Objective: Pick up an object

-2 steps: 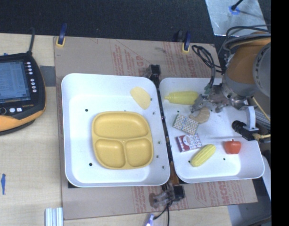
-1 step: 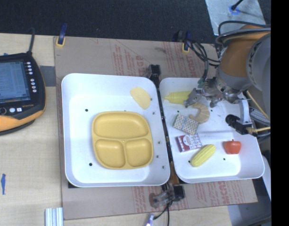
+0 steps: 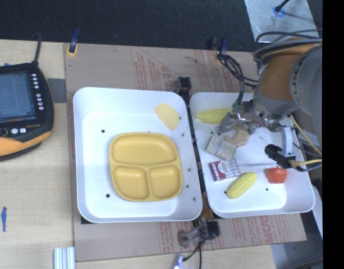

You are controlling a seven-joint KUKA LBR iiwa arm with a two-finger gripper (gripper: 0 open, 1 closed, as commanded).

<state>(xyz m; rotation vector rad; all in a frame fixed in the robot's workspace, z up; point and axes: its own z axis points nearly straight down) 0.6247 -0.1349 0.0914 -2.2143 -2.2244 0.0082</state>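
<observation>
Teach pendant (image 3: 15, 110) far left; blue clamp (image 3: 73, 41) on cardboard sheet (image 3: 132, 66) corner.

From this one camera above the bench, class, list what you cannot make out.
- Tan object in the right bin: camera view, partly covered by the tool; its shape is unclear.
- Red packet: print too small to read.
- Handheld screen: cut off by the left edge, text blurred.
- Right bin's far right corner: hidden by the arm.

No legible text anywhere. Red lettering in rows on the brown cardboard sheet (image 3: 132, 66), too blurred to read. Lines on the pendant screen (image 3: 12, 97), too small to make out. White label patch on the red packet (image 3: 222, 170), unreadable.
</observation>
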